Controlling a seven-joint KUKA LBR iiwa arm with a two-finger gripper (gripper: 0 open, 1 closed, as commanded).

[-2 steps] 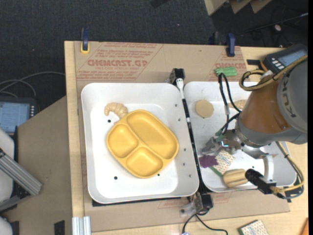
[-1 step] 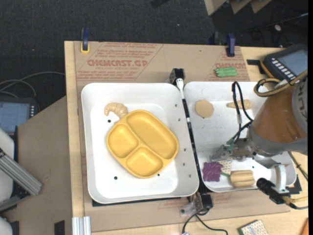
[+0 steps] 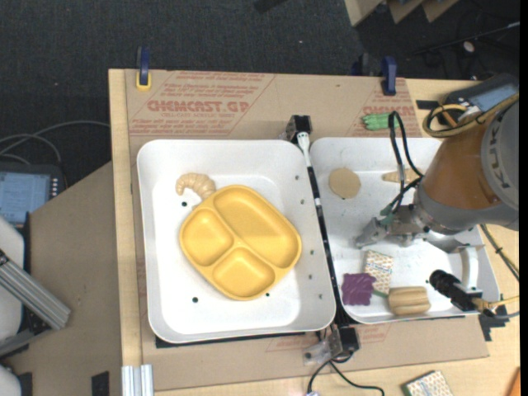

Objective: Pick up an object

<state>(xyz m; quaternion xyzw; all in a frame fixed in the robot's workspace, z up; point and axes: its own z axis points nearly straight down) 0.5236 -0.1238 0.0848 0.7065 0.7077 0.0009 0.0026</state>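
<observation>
My gripper (image 3: 369,235) hangs low over the middle of the right bin (image 3: 363,157), reaching in from the right, with nothing visibly held. Just below it lie a patterned cracker (image 3: 379,264), a purple piece (image 3: 358,287) and a tan bread roll (image 3: 408,300) near the bin's front wall. A round tan cookie (image 3: 345,182) sits above the gripper toward the bin's back left, and a small tan stick (image 3: 393,176) lies to its right, partly behind a cable.
The left bin (image 3: 157,246) holds a yellow divided plate (image 3: 239,242) and a pale croissant-shaped toy (image 3: 194,185) at the plate's upper left. A small green object (image 3: 377,121) rests on the cardboard behind the right bin. Blue clamps (image 3: 144,66) grip the bench's back edge.
</observation>
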